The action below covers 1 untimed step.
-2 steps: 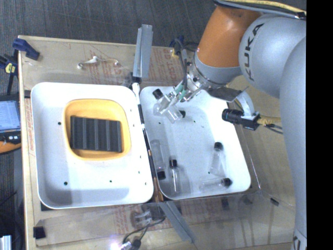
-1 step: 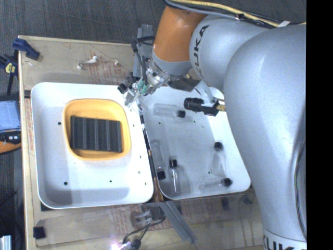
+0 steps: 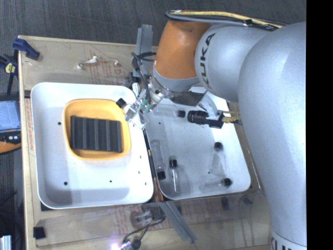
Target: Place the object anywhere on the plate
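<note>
Gripper (image 3: 136,108) sits over divide between two bins, at plate's right edge; I cannot tell from this view whether anything is held. Plate (image 3: 96,126), yellow with dark ribbed centre, lies just left of gripper in left bin (image 3: 47,139). Clear tubes (image 3: 174,176) with dark caps lie in right bin (image 3: 234,160), below and right of gripper. I judge step as carry toward plate. Advice: move left until centred over ribbed area, lower slowly, release only once well inside rim.
</note>
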Available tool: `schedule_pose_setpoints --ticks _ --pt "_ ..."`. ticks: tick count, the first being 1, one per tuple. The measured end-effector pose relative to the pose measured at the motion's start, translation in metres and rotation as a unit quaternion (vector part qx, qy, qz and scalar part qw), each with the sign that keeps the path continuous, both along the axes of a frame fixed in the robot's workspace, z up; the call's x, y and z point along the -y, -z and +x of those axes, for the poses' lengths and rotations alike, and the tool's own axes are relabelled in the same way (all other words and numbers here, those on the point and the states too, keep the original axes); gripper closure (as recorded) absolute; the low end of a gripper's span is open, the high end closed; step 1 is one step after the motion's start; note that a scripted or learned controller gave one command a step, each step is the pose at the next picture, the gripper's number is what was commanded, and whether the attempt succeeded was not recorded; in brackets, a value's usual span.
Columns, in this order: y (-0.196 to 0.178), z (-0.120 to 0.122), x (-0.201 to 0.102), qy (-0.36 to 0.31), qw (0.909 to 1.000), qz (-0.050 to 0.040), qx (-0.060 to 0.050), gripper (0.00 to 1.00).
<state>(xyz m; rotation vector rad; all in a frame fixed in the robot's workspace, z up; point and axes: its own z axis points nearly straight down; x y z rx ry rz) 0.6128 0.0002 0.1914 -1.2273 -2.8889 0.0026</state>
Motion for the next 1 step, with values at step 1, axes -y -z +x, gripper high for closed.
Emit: schedule_pose_setpoints --ticks 1 --pt "-0.0001 0.0001 0.0 0.0 1.0 0.0 0.0 0.0"
